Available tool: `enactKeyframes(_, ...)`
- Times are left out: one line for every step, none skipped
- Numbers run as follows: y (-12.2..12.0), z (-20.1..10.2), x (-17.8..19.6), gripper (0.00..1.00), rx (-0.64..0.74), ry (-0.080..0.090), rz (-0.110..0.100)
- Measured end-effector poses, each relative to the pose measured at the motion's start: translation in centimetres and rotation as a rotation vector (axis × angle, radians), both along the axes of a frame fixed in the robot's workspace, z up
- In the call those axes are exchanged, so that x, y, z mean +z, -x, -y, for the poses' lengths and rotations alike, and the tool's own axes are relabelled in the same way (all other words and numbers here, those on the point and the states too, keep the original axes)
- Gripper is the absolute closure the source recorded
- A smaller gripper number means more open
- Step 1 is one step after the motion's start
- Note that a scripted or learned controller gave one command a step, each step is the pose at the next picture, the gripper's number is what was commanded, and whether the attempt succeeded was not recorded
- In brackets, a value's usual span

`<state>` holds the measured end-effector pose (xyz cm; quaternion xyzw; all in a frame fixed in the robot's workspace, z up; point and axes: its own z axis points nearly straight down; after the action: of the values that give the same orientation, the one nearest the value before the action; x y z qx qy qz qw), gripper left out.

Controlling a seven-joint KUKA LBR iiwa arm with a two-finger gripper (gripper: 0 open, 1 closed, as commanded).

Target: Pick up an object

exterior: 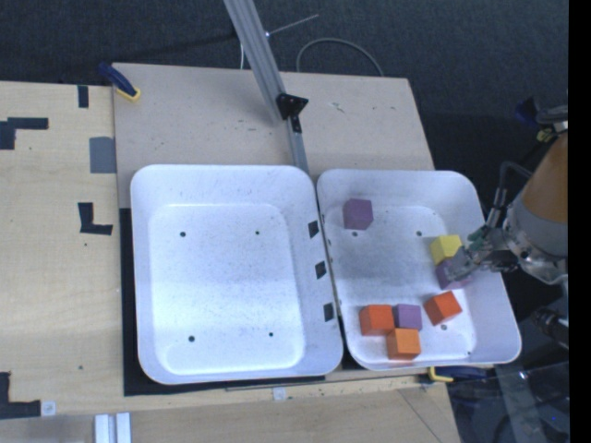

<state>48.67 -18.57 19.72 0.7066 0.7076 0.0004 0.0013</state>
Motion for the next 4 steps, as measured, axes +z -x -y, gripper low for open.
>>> enactKeyframes(0.3, 0.2, 6.2, 1.00, 0.001, 0.001, 0.003)
enactKeyframes(0.2, 0.2, 8.4, 1.00, 0.000, 0.000, -0.001)
enactKeyframes(-1.4, -4.5, 7.8, 1.00, 0.004, -0.002, -0.004)
enactKeyframes(-1.9, -9.9, 8.0, 1.00, 0.006, -0.003, -0.003)
